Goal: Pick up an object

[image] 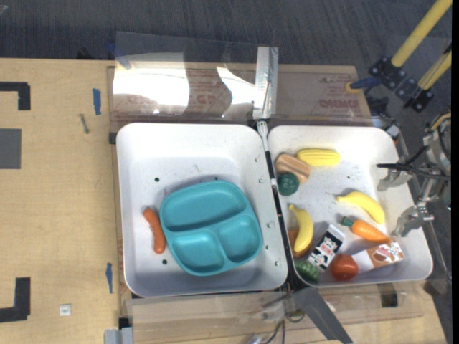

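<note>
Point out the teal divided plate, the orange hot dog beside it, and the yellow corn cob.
teal divided plate (pixel 209 226), camera view, ridge between its compartments
orange hot dog (pixel 155 230), camera view, mid-length
yellow corn cob (pixel 318 157), camera view, middle of the cob

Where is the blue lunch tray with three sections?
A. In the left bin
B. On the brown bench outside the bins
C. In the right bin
A: the blue tray lies in the left bin, beside an orange hot dog.
</note>
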You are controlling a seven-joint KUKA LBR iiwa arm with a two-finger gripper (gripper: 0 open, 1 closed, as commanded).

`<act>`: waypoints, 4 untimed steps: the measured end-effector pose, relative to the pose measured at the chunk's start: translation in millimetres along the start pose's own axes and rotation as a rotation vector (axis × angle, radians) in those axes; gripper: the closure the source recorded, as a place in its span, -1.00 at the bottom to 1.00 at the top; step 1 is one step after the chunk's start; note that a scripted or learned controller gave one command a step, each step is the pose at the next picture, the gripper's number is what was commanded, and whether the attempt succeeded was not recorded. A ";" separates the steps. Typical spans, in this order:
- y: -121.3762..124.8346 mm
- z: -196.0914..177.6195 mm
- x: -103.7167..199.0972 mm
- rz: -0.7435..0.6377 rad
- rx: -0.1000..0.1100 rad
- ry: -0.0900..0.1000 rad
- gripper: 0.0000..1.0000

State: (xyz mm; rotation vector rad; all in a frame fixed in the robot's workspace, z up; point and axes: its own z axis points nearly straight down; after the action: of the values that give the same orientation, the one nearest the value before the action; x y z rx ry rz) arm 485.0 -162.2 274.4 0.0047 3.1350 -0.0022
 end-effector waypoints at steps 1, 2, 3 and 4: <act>-0.2 169.1 8.7 0.045 -0.004 0.014 -1.00; 22.9 184.7 3.7 0.059 0.003 -0.004 -1.00; 52.7 184.4 -30.0 0.097 0.002 -0.010 -1.00; 54.5 185.2 -93.7 0.103 0.000 -0.009 -1.00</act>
State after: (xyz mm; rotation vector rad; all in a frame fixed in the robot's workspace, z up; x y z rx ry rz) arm 580.1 -108.2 89.7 0.1657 3.1219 -0.0023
